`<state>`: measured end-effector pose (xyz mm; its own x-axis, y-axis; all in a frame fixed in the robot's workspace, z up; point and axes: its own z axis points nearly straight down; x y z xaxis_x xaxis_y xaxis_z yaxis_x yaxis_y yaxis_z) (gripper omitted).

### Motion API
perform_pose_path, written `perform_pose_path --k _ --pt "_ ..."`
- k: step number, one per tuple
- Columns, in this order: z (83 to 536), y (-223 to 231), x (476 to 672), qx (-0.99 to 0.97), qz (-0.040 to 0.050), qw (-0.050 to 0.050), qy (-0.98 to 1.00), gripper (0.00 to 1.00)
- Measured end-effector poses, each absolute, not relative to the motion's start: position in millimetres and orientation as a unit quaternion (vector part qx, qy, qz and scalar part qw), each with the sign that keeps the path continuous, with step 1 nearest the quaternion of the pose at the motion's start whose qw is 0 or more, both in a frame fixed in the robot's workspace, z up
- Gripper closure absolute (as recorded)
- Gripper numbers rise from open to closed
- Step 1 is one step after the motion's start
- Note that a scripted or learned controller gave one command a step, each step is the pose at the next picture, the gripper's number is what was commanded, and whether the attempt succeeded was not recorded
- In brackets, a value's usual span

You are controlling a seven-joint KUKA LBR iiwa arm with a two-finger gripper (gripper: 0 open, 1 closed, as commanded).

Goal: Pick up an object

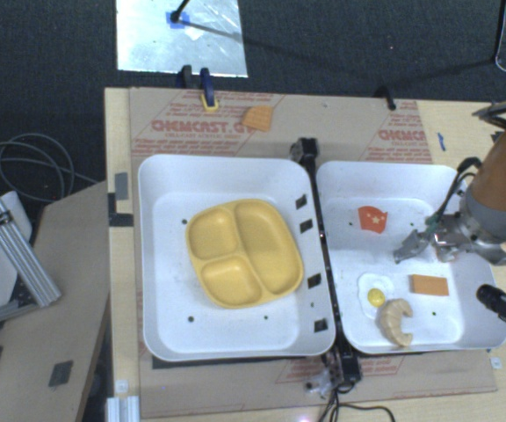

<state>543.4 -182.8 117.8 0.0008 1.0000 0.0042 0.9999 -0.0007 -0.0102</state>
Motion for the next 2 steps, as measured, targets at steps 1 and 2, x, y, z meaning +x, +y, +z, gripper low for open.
perform_pose_path --k 1,2 --pt "83.1 -207.5 517.6 -0.707 0.0002 0.000 -0.707 0.00" --pt "95.5 -207.0 520.1 -0.707 -0.0010 -0.002 -0.707 1.00"
